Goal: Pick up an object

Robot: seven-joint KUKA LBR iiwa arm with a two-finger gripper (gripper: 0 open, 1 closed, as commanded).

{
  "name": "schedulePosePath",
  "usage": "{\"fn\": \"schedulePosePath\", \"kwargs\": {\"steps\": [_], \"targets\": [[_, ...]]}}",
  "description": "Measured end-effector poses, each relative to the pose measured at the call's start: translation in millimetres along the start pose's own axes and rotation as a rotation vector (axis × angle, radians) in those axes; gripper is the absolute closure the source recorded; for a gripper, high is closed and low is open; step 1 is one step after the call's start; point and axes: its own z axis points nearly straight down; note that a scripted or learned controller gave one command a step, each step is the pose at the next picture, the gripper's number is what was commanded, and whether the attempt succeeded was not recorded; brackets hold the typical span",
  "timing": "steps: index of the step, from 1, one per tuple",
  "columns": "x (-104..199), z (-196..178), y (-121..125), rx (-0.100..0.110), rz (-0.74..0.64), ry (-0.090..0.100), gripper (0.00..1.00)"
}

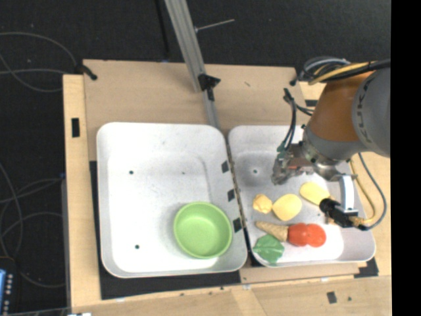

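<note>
We look down on a tan bench (pixel 145 91) set against a dark floor strewn with thin cables, and a grey metal post (pixel 187 38) slants down to the seam between two shallow white bins. The left bin (pixel 131 157) carries a light green bowl (pixel 202 230), upright, near its front right corner. The right bin (pixel 253 150) gathers its objects in the front half: a small yellow piece (pixel 262 204) just beside a larger pale yellow piece (pixel 287 207), another yellow piece (pixel 314 192) to their right near the arm's hardware, a tan cone (pixel 272 229) lying on its side, a red tomato-like object (pixel 306 235) close to the cone's wide end, and a green object (pixel 268 248) at the front edge, touching or nearly touching the cone. The arm (pixel 339 114) comes in from the right, its orange band above the wrist, and the gripper (pixel 283 174) hangs over the middle of the right bin, just behind the yellow pieces. We see nothing lodged between its fingers; how far they are parted, we cannot tell from this angle.
</note>
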Motion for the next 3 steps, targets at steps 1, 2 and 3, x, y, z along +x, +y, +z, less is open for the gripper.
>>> {"fn": "schedulePosePath", "kwargs": {"steps": [1,2,3], "targets": [[2.0,-52.5,11.7,-0.003,-0.011,-0.002,1.0],[-1.8,-116.1,17.7,-0.004,-0.011,-0.002,1.0],[-2.1,-125.4,18.6,0.001,-0.014,-0.001,1.0]]}}
